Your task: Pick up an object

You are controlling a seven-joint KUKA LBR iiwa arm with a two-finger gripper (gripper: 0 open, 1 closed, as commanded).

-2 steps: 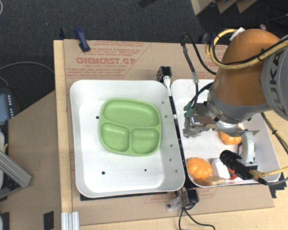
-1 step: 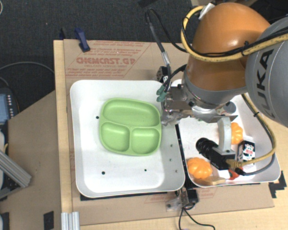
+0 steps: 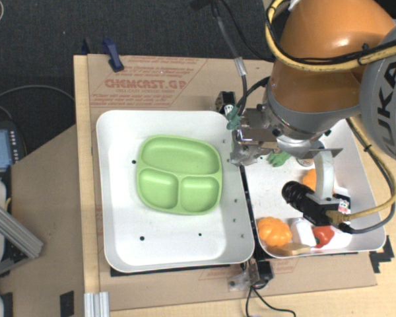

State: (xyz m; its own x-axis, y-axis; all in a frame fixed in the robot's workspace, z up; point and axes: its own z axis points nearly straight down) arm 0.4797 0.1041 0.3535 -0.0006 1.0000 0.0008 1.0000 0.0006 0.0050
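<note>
My gripper [image 3: 249, 144] hangs under the big orange-banded wrist, over the left edge of the right bin [image 3: 358, 177], close to the wall between the two bins. A small green object [image 3: 278, 158] lies just right of the gripper, partly hidden by the arm. Lower in the same bin sit a round orange fruit [image 3: 273, 230], a small red object [image 3: 323, 235], a white piece [image 3: 302, 230] and a tan piece [image 3: 294, 248]. Another orange object [image 3: 308, 176] peeks out beside the wrist. Nothing shows in the gripper's grasp.
The left bin [image 3: 119, 197] holds a light green divided plate [image 3: 179, 174] near its middle. Both bins rest on a brown cardboard sheet [image 3: 145, 78]. The arm's bulk covers the upper part of the right bin.
</note>
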